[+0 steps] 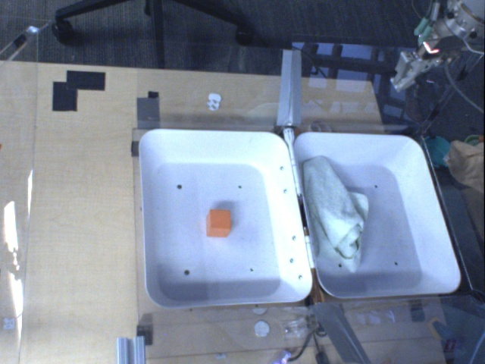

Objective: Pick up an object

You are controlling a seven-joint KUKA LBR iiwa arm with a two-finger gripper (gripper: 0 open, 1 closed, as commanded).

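Sitting centred, orange cube (219, 223), crumpled white towel (334, 214)

2 bins are set side by side on the bench (76, 203), touching along their inner rims. In the left bin (159, 279), 1 cube (219, 223) is placed near the middle of the floor. In the right bin (424, 226), 1 crumpled cloth (333, 207) is laid along the left side, close against the shared rim. The gripper (409, 65) is positioned behind the right bin, beyond its far right corner.
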